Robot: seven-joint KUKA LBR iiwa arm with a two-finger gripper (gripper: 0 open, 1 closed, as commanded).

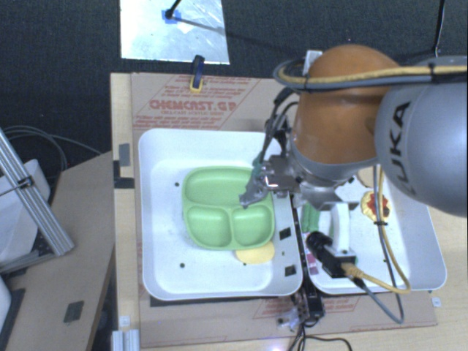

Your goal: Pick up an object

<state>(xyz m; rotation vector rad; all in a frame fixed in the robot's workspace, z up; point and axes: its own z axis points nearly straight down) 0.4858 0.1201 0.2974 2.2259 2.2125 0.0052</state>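
One green divided tray (223, 214) lies in the left bin (157, 196), partly covering a yellow item (256, 254). Gripper (256, 189) over its right edge; grip state cannot be told.

The arm (424, 137) has a smooth grey shell with dark letters "UKA" on it. Next to this shell sits a round orange band (340, 101). A yellow cable (387, 232) and black cables run along the arm.
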